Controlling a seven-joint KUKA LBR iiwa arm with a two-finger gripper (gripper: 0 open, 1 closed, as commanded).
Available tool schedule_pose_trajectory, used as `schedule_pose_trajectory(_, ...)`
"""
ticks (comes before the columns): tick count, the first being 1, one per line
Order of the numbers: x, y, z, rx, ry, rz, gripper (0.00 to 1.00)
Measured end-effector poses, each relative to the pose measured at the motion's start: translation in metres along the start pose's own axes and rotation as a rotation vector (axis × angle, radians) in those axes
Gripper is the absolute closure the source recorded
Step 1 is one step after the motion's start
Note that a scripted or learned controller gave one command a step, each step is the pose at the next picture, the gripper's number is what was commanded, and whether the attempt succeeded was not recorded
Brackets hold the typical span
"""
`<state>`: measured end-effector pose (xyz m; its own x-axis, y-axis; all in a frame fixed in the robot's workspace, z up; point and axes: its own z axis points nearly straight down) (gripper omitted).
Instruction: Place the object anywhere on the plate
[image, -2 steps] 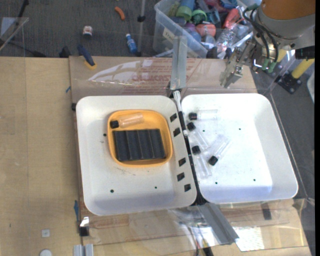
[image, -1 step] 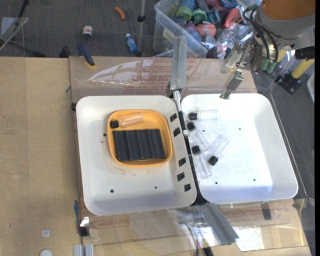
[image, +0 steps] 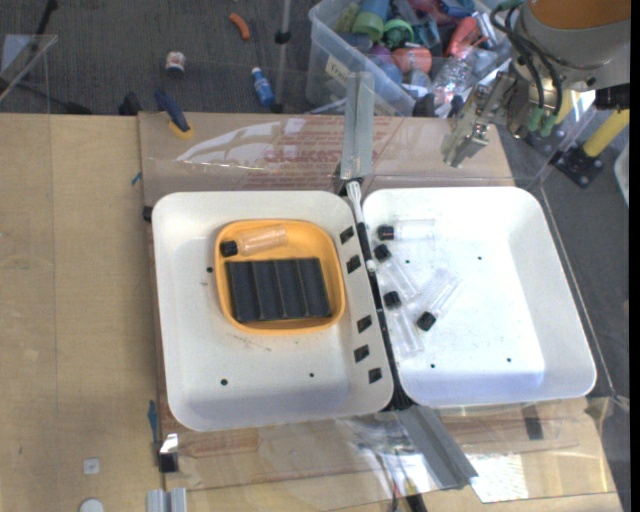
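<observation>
An orange plate (image: 300, 229) rests in the left bin (image: 190, 350). On it lie a black ridged block (image: 278, 289) and, along its back edge, a clear tan vial (image: 257, 240) with a black cap. Several clear vials with black caps (image: 432, 300) are scattered over the left part of the right bin (image: 520, 300). My gripper (image: 464, 143) hangs above the bench behind the right bin's back edge, well away from the plate. Its fingers (image: 450, 150) point down and stand apart with nothing between them.
A metal divider post (image: 355, 130) rises between the bins at the back. Behind the bench stands a clear tub (image: 340, 55) full of coloured toys. Black clips (image: 362, 322) line the seam between the bins.
</observation>
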<state>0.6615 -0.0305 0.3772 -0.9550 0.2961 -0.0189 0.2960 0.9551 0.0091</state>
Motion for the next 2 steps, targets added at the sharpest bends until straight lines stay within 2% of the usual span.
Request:
schedule_pose_trajectory(1,-0.002,-0.023,-0.061,0.004,0.007,-0.279,1.00)
schedule_pose_trajectory(2,-0.030,-0.099,-0.062,0.005,0.007,-0.460,1.00)
